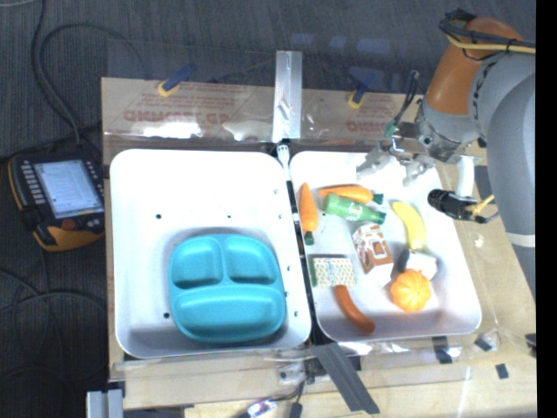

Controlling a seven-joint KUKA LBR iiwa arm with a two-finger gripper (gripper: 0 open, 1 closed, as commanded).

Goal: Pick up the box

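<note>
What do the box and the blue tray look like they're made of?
The box looks like printed cardboard or paper: flat faces, sharp edges, matte brown and white print. It could be a plastic toy. The blue tray looks like moulded plastic: one even colour, rounded compartment walls, soft sheen.

Glossy white plastic bins (130, 233)

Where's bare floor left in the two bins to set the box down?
Left bin: open floor behind and left of the blue tray. Right bin is crowded around the box; one small bare strip lies along its front edge, past the sausage and orange.
</note>
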